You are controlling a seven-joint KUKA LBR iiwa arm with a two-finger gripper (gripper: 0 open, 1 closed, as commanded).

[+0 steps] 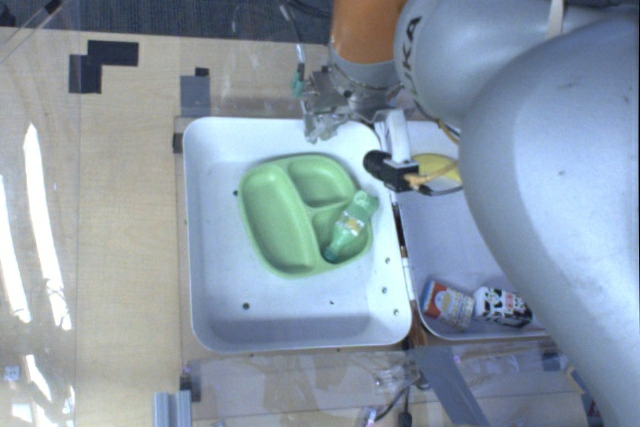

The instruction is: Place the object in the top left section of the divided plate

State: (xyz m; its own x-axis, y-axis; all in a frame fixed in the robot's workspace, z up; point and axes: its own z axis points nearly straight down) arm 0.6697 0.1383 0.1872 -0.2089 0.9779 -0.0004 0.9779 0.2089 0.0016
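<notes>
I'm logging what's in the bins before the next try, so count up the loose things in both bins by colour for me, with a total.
Green: 2, the divided plate and the small green bottle lying on it.
Yellow: 1, the banana in the right bin.
White with black patches: 1, the small carton in the right bin.
Total: 4

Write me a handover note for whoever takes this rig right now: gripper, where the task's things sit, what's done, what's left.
Gripper: at the far rim of the left bin, above the plate; nothing visible between its fingers.
Divided plate: green, in the left bin.
Green bottle: lying tilted in the plate's lower right section, its neck over the plate's right rim.
Right bin: a yellow object and a small carton.
Done: nothing lies in the top left section yet.
Left: which object is meant is unclear; it still needs placing there.
</notes>
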